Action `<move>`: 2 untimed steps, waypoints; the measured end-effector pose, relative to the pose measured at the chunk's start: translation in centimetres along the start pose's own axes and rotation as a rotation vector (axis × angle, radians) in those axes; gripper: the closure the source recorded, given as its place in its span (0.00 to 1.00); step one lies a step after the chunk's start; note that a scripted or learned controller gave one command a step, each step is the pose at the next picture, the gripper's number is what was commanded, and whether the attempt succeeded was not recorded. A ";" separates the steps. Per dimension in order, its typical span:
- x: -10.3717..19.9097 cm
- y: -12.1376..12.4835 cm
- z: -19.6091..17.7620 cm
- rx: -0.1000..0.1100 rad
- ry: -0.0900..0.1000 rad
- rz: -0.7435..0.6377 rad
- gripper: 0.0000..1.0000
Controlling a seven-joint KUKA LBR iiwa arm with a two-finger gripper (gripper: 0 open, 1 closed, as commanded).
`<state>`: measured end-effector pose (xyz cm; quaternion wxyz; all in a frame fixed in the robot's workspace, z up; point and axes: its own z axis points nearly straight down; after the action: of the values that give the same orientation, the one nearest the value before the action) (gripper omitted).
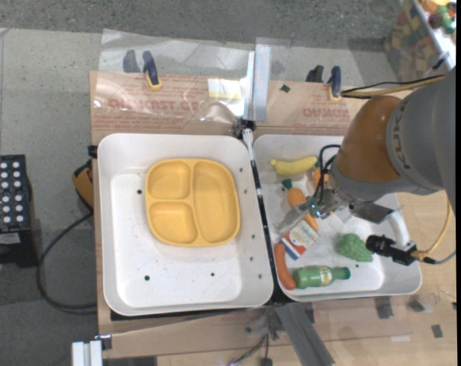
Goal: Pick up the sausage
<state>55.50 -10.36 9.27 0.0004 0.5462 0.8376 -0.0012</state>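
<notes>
I see the sausage (284, 266) lying against the left wall of the right bin (402, 284), its long axis running front to back, touching the green bottle (320, 276); my pincer (316, 207) hangs above the bin's middle, so the sausage lies toward the front-left of it; I cannot tell the pincer's state; the arm (394, 147) reaches in from the right, wrist bent downward.

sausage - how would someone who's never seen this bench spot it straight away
Look in the right bin, at its near left corner. The sausage lies there beside the green bottle. It is the slim orange-red tube, darker and thinner than the bottle or the yellow banana.
</notes>
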 end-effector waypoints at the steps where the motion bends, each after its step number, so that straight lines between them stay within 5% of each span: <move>1: -7.8 2.2 -2.7 0.000 -0.002 0.172 0.00; 2: 0.3 -4.5 0.0 0.000 0.002 0.234 0.00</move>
<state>51.23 -11.93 9.31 0.0000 0.6404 0.7680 -0.0005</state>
